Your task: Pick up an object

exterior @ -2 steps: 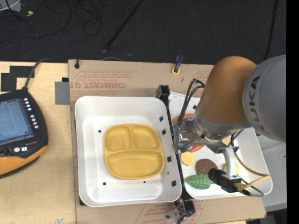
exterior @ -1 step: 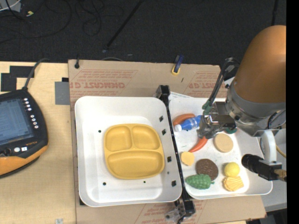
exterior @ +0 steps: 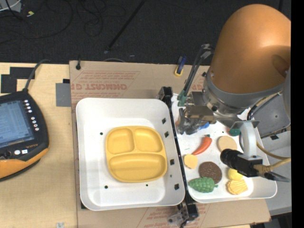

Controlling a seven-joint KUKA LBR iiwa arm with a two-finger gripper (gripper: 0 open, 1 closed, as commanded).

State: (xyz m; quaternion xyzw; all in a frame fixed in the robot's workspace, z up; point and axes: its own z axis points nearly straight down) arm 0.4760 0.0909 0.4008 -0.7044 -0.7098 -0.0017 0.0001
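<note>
The gripper (exterior: 186,127) was low at the far left corner of the right bin (exterior: 266,193), close to the dark wall that divides it from the left bin (exterior: 95,120). Whether it was open or closed, I could not tell, because the wrist covered it from above. Nothing was seen held in it.

The things to pick were all in the right bin. A small blue piece (exterior: 204,126) lay just beside the gripper, and a red pepper (exterior: 204,145) lay near it, toward the front. Further to the front were a yellow round piece (exterior: 190,161), a brown cookie (exterior: 210,171) and a green vegetable (exterior: 202,185). The left bin carried only a yellow plate (exterior: 136,154).

In my judgement, the risk was the corner itself. So near the bin wall, a closing gripper could catch the wall, or push the blue piece away instead of taking it. The pepper was thin and tilted, so it could slip out. The toys also lay close together, so one could be knocked while another was lifted.
</note>
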